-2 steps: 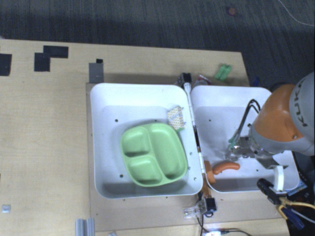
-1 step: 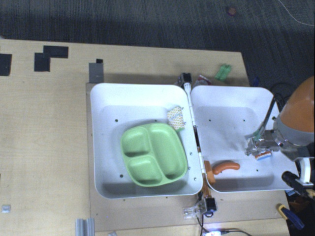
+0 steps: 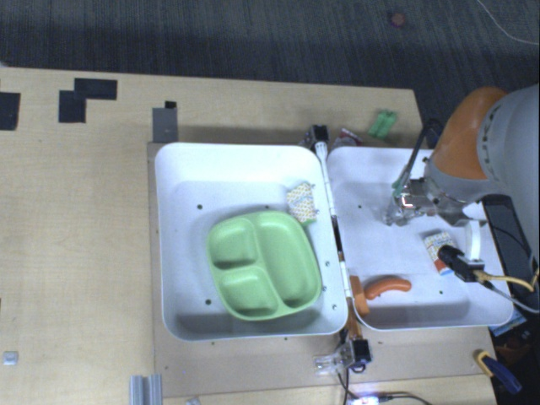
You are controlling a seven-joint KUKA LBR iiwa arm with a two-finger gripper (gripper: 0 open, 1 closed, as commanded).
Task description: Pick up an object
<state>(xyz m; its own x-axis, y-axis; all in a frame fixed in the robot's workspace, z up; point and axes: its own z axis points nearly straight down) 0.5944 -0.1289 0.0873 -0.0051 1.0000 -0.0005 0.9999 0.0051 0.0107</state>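
Camera view puts my gripper [image 3: 403, 212] over the right bin [image 3: 363, 175] — grip state I cannot tell — with the orange sausage [image 3: 386, 287] below it near the front wall, lying left-right.

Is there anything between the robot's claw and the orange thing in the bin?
In the camera view, just bare white bin floor lies between the gripper and the orange thing.

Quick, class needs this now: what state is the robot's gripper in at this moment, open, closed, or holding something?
Gripper: cannot be told; it hangs over the right bin, with nothing visibly held.
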